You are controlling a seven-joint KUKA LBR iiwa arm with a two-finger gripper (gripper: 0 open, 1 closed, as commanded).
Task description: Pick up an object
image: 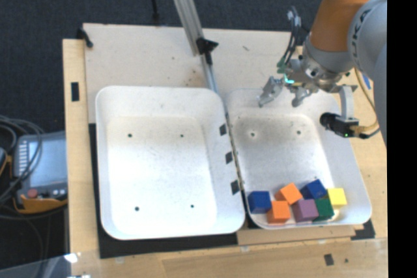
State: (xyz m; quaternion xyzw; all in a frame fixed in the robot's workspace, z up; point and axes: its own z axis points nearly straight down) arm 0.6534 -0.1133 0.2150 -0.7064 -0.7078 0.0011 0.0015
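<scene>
Seven small blocks (298, 202) are sitting clustered at the near edge of the right bin (339, 153): two blue, two orange, one purple, one green, one yellow. The gripper (284, 96) is hanging over that bin's far rim, well apart from the cluster, its two fingers (268, 95) spread wide and gripping nothing. The left bin (111, 159) is lying just beside the right bin.

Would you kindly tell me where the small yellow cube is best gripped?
Grip the small yellow cube from above, across the sides facing the far and near bin walls: a green cube crowds its left, the right white bin's rim its right.
</scene>
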